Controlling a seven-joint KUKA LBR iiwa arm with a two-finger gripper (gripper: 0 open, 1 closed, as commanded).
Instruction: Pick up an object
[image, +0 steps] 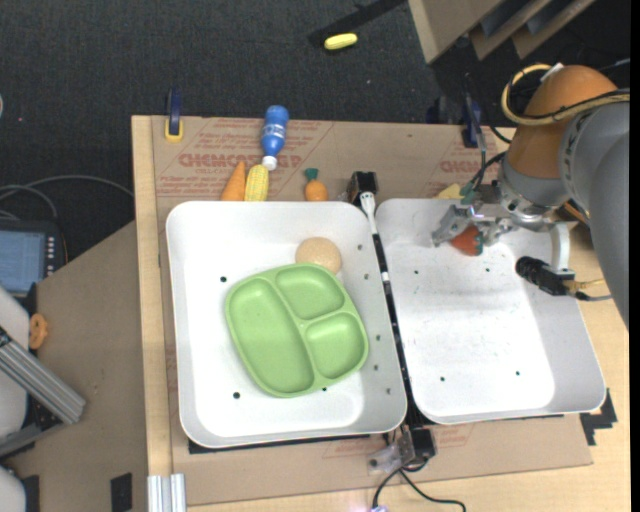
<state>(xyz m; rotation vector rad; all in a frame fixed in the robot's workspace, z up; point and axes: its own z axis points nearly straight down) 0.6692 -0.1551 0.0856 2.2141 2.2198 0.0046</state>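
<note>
Red object (465, 241), half hidden, sits between the gripper (463, 231) fingers, grasped, in the right bin (500, 340).

Grey arm (585, 130) reaches from right; end effector (466, 228) low.

You have one small red, rounded object (466, 241) in the right white bin (500, 380), near its far edge and toward the left half of that edge. It sits right at the tips of the grey two-finger gripper (462, 232), partly covered by them, so its full shape is hard to make out. Whether it rests on the bin floor is unclear.
</note>
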